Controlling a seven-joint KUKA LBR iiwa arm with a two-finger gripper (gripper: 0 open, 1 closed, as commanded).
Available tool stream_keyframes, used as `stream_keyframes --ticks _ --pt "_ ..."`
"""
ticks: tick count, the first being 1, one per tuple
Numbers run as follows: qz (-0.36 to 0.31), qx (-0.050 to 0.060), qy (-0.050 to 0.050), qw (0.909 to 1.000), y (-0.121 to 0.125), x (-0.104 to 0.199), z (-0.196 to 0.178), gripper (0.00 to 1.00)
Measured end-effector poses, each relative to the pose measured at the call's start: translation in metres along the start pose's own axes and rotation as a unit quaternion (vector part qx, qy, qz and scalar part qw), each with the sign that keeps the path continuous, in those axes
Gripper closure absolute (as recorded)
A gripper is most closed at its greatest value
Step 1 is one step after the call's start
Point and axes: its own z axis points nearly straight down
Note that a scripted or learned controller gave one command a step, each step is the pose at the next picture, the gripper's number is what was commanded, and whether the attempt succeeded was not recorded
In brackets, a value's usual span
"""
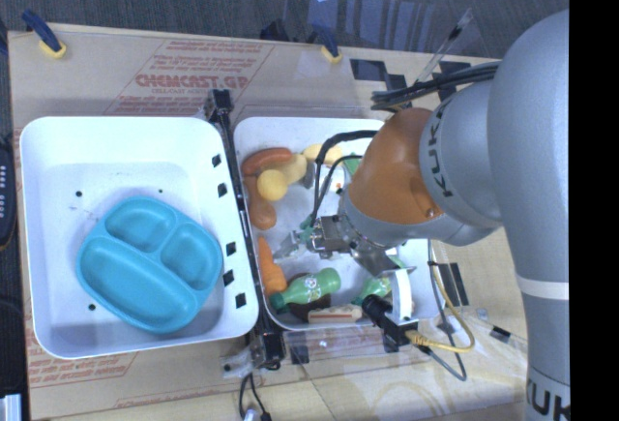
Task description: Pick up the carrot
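The carrot (267, 262) is a small orange piece lying along the left wall of the right bin (290, 131), pointing toward the near edge. My gripper (317, 235) hangs low over the middle of that bin, just right of the carrot and a little farther back. The orange wrist band and grey arm cover most of the bin's right half. Nothing can be seen held in the gripper.
In the right bin, a reddish sausage (268, 159), a yellow piece (273, 184) and a brown-orange piece (263, 214) lie behind the carrot. A green bottle (311, 286) and a brown stick-like item (334, 315) lie near the front. The left bin (58, 143) holds a blue divided plate (150, 259).
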Motion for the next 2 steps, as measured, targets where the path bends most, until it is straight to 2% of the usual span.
stream_keyframes --ticks 1,2 --pt "-0.02 0.002 -0.001 0.9998 0.093 -0.0119 0.0256 0.0" --pt "-0.024 0.005 0.0 0.9997 0.0926 -0.0116 0.0157 1.0"
